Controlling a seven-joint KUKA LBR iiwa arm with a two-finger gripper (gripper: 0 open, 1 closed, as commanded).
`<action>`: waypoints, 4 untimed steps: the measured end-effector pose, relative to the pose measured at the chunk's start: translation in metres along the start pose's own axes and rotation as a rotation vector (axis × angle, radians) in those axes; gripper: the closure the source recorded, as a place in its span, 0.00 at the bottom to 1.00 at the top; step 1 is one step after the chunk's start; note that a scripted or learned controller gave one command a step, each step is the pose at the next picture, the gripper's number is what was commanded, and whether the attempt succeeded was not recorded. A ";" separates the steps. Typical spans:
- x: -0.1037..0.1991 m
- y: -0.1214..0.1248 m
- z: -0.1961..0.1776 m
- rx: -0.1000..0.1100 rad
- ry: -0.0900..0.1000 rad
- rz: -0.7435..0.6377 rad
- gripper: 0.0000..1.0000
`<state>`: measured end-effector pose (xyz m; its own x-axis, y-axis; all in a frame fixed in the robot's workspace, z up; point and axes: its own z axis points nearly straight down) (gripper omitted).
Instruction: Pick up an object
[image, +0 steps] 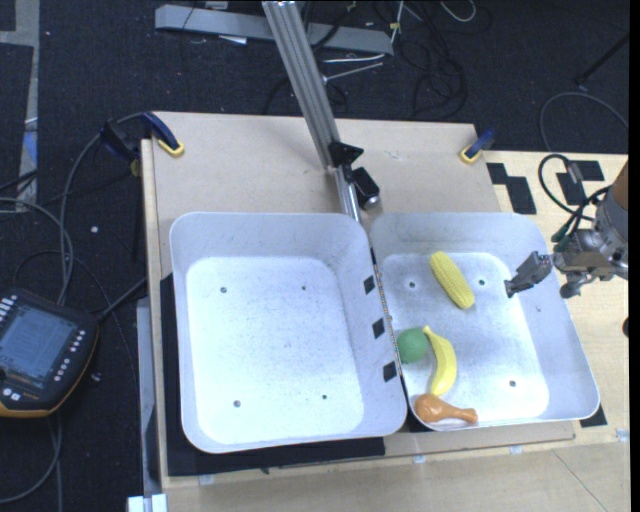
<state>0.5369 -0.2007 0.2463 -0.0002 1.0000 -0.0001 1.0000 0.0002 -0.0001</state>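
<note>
The right bin (560, 330) holds a yellow corn cob (452, 279) near its back middle. A green ball (411, 346) lies against the left wall, touching a yellow banana (441, 362). An orange gourd-shaped toy (445, 410) rests at the front edge. My gripper (549, 279) hangs over the right rim of this bin, to the right of the corn cob and apart from it. Its fingers are spread open with nothing between them.
The left bin (190, 300) stands beside the right one, and the two share a middle wall marked with black tags (380, 325). A slanted metal rail (318, 110) runs from the back down to that wall. Cables and a pendant (35, 350) lie left of the bench.
</note>
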 end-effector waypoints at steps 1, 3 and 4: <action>-0.001 0.003 0.043 0.003 0.001 0.000 0.00; 0.010 0.003 0.151 0.005 0.002 0.000 0.00; 0.009 0.004 0.138 0.000 0.000 0.000 1.00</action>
<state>0.5411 -0.1913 0.1085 0.0001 1.0000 -0.0001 1.0000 -0.0001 0.0004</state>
